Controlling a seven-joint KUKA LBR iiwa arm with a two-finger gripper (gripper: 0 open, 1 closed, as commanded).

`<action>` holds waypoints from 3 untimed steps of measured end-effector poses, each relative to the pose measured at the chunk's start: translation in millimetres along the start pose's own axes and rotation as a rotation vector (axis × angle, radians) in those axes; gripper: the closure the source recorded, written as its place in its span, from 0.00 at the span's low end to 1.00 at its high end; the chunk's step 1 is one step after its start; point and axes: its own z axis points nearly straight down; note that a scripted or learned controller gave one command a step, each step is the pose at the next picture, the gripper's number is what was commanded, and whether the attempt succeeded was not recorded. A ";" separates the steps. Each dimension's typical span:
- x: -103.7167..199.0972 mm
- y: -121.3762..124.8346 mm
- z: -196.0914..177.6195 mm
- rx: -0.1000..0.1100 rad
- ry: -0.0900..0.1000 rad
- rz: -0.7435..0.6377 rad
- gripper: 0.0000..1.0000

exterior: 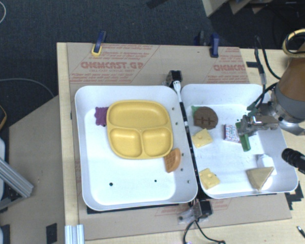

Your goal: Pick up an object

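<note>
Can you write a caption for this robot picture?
Gripper hovers in the right bin near cheese wedges; a yellow tray fills the left.

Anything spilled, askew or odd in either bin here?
Mostly tidy. One oddity: a purple object in the left white bin is partly tucked under the yellow divided plate's left edge. Nothing looks spilled or broken.

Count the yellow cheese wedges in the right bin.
2. One cheese wedge lies near the bin's left wall, just below the brown cookie; the other sits near the front left corner. The arm may hide more.
</note>
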 end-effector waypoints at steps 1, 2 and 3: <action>24.4 46.9 -8.5 0.001 0.001 -0.003 1.00; 43.8 68.5 0.8 0.003 0.001 -0.002 1.00; 26.4 63.5 -5.4 0.002 0.000 0.003 1.00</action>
